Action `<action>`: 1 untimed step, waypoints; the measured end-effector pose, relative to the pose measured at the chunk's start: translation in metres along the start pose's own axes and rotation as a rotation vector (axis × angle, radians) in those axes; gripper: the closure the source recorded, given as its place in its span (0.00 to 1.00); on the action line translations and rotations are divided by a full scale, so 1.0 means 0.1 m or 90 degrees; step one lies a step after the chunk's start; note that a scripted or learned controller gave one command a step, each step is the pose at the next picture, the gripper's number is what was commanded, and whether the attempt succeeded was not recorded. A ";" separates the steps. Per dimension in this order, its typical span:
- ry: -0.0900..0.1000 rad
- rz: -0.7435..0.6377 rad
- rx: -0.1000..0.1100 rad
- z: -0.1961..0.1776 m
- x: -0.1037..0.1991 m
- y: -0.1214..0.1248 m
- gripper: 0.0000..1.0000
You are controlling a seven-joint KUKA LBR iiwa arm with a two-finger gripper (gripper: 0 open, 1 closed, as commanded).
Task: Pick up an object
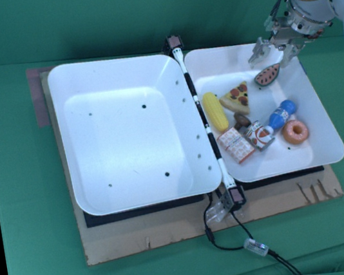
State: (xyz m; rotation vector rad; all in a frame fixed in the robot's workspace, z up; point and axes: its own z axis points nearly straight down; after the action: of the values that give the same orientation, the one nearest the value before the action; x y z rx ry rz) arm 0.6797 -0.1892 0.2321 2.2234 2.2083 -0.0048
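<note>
Pincer: gripper (pixel 273 53) is hanging over the far right corner of the right bin (pixel 331 151), fingers spread apart, nothing between them.
Nearest target: watermelon slice (pixel 267 76) is lying just below and beside the fingertips, near the bin's far wall, apart from the other toys.
Step in hand, judged: the arm is lining up for a descent; no grasp is made yet.
Doing it well: I am judging the slice the sensible pick, since it is sitting alone. The fingers should be straddling its narrow width, not its long curve, and coming straight down so the far wall is not fouling 1 finger.
Risk: the slice is flat and low, so the pads may be skating over it or pushing it against the wall.
Right bin contents: pizza slice (pixel 236 98) and corn cob (pixel 215 112) are lying mid-bin, the cob just beside the central divider (pixel 200 113); a small brown item (pixel 242 120), too small to identify, a red-and-white carton (pixel 236 145), a small can (pixel 262 135) and a blue bottle (pixel 281 114) are crowding together, some touching; donut (pixel 295 132) is sitting just right of the bottle.
Left bin: left bin (pixel 78 84) is showing white floor with a few dark specks.
</note>
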 end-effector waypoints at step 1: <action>0.000 0.000 -0.004 0.40 0.00 -0.26 0.00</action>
State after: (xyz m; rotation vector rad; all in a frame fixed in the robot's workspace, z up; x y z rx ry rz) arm 0.6541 -0.1893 0.1924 2.2192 2.2059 0.0024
